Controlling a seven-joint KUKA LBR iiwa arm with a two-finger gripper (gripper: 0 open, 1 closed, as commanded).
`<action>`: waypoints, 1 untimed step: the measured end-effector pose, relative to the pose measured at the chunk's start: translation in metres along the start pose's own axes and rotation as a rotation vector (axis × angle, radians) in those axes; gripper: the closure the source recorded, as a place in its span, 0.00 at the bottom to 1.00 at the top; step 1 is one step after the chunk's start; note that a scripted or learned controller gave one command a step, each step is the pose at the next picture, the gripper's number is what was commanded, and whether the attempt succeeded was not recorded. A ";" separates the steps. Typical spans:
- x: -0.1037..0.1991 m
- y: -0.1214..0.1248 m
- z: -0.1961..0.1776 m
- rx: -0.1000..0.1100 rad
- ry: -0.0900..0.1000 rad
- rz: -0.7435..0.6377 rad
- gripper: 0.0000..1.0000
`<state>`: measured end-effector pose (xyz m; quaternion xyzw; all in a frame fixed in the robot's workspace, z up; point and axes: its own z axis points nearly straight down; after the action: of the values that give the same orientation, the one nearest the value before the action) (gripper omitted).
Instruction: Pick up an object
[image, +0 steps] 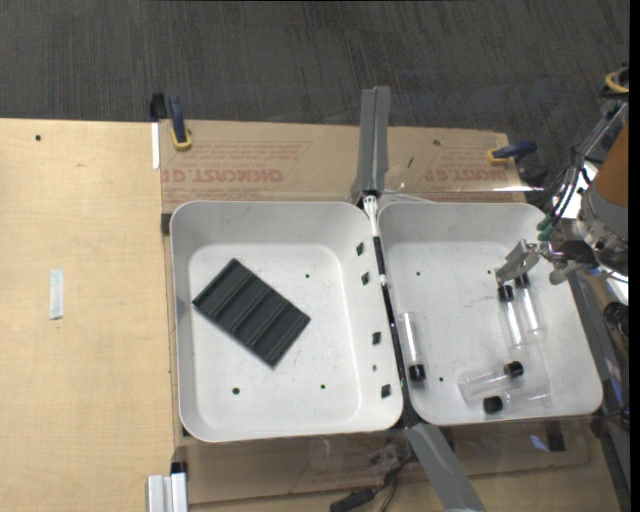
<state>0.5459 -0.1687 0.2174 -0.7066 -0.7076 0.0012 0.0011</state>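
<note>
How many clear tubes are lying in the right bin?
3: one tube beside the left wall, one under the tool, one near the front wall.

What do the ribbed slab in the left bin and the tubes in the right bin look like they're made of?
The ribbed slab looks like matte dark grey plastic or rubber: parallel grooves, no shine. The tubes seem to be clear plastic or glass with black caps: the white bin floor shows through them.

bins (190, 300): white | ribbed slab (250, 312): dark grey, striped | tubes (520, 318): clear, black caps | clamps (178, 130): blue, yellow
</note>
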 end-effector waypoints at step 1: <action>-0.045 -0.016 0.116 -0.004 0.000 -0.081 0.00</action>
<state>0.5294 -0.2133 0.1011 -0.6775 -0.7355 -0.0003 0.0000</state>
